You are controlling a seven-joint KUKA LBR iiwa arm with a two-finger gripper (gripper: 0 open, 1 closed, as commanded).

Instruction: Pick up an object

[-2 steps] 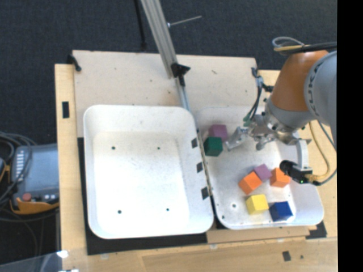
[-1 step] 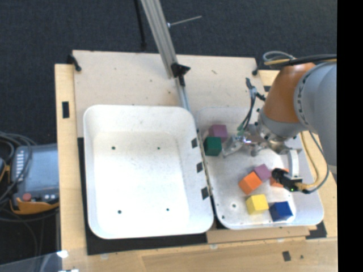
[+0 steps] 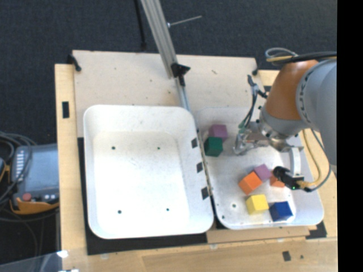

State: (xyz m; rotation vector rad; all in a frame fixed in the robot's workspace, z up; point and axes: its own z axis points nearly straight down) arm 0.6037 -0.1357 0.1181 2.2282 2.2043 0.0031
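Green cube (image 3: 214, 147) beside purple cube (image 3: 218, 131), fingers' (image 3: 243, 146) opening unclear

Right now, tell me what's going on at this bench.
A grey arm with an orange band reaches in from the right over the right bin, and its claw hangs low near that bin's upper middle. The blocks all lie in that bin: a green block and a purple one just left of the claw, and an orange block, a yellow block and a blue block nearer the front. Nothing shows as picked up. The left bin sits alongside.
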